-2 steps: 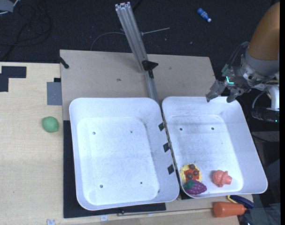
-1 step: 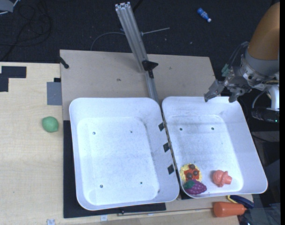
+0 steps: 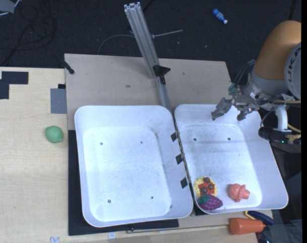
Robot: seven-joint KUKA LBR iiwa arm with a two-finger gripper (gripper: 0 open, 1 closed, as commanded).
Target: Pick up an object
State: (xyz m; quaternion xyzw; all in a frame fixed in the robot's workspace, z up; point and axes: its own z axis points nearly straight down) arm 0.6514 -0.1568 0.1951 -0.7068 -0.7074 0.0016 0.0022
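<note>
Tool [image 3: 230, 111] hangs over the far rim of the right bin [image 3: 274, 186], fingers spread, nothing between them. Arm [image 3: 277, 52] comes in from the right, orange band up top. My read: this is a hover pose above the bin, not yet committed to any target.

Candidates all sit at the near end of the right bin, well apart from the tool. Pink toy [image 3: 238, 192] lies near the near-right corner, lumpy, roughly as wide as long, slight long axis running left-right in view; no clear pointing end. Yellow toy [image 3: 206, 186] with dark spots sits just left of it, near the bin's left wall. Purple toy [image 3: 211, 202] touches the yellow one on its near side, pressed close to the near rim, long axis roughly left-right. They probably pooled there because the bin floor slopes to the walls; can't confirm.

Pink toy looks like the easiest pick: stands apart from the other two, clear space around it. The yellow and purple pair crowd each other and the wall, so the fingers would have little room.

Left bin [image 3: 92, 118] is beside the right one, joined by black clips. Green ball [image 3: 54, 134] lies on the surface [image 3: 22, 186] left of the bins. An orange thing [image 3: 247, 226] lies outside the near rim of the right bin, out of play.
</note>
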